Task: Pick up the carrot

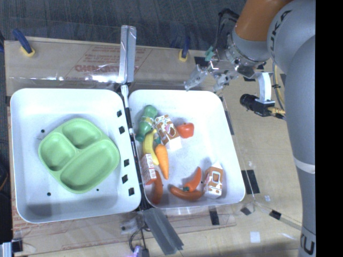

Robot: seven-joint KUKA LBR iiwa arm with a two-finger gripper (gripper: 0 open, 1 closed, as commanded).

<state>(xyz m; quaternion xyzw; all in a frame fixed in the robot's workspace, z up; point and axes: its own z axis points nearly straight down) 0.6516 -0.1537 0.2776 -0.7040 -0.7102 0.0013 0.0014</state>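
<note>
Two white bins sit side by side; the carrot [162, 161] lies in the right bin [228, 143], left of centre, wedged among other toy foods near the divider. The gripper [206, 79] hovers over that bin's upper rim with fingers spread wide and nothing between them, probably poised for a descent. A green plate [79, 154] occupies the left bin [21, 143].

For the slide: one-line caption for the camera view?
End effector poised over the right bin's far rim, carrot lying among toy food below.

Glossy plastic carrot [162, 161] in a smooth white bin [228, 143].
</note>
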